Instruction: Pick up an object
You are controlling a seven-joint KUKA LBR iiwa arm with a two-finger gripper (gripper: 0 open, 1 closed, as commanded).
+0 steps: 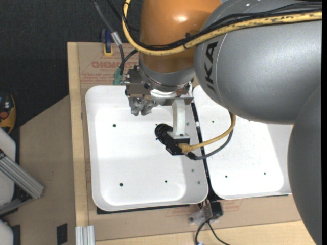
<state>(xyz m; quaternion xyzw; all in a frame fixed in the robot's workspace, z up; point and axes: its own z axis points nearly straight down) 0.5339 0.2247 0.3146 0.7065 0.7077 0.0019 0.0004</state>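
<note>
Gripper: the gripper (158, 112) hangs low over the left bin (127, 160), above the back half of its floor, tucked under the orange band (171, 24). How far apart it stands, I cannot tell from this slant, and I see nothing held in it.
Object: here's the trouble, I cannot single out a loose piece to take. Anything there would lie in the left bin's back half, hidden under the wrist.
Black part: a dark lump (167, 136) sits near the left bin's right wall, just below the gripper. A yellow cable (214, 139) runs into it, so I read it as rig hardware, not the prize.
Dots: small dark dots (120, 184) mark the left bin's floor; they look like fixings, not things to pick.
Right bin: the right bin (245, 160) touches the left bin's right edge, with the arm's grey bulk over it.
Handling: weight, stiffness and slip cannot be judged, since the piece is hidden. My guess is to close gently and take it across its narrow middle.
Pointing: its long axis and heading, I cannot tell.
Stage: judging by the low pose, this looks like the grasp attempt itself, with nothing lifted yet.
Risk: closing on bare floor in the left bin.
</note>
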